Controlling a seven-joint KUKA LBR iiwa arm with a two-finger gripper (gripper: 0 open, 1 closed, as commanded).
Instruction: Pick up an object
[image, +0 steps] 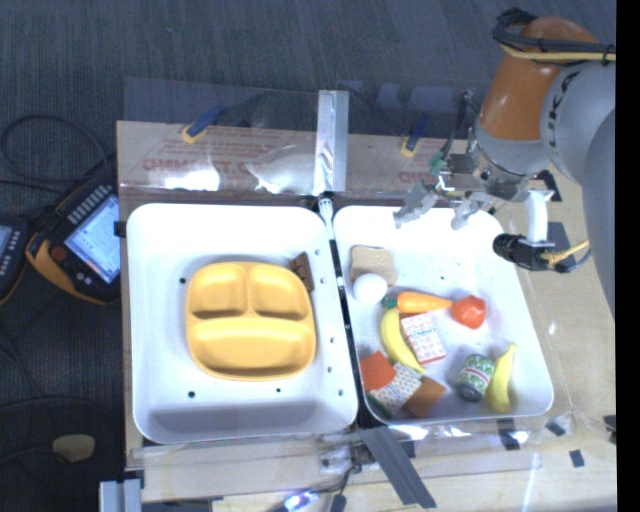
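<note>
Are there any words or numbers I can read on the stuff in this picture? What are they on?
None can be read.
Small carton: red print on white, too blurred.
Little can: green label, too small.
Cardboard sheet behind the bins: faint red printing, washed out by glare.
Handheld pendant left of the bench: lit screen, too small.

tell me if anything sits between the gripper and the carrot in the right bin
Nothing visible does. The gripper hangs open over the right bin's far rim, and bare white floor lies between it and the carrot.
</note>
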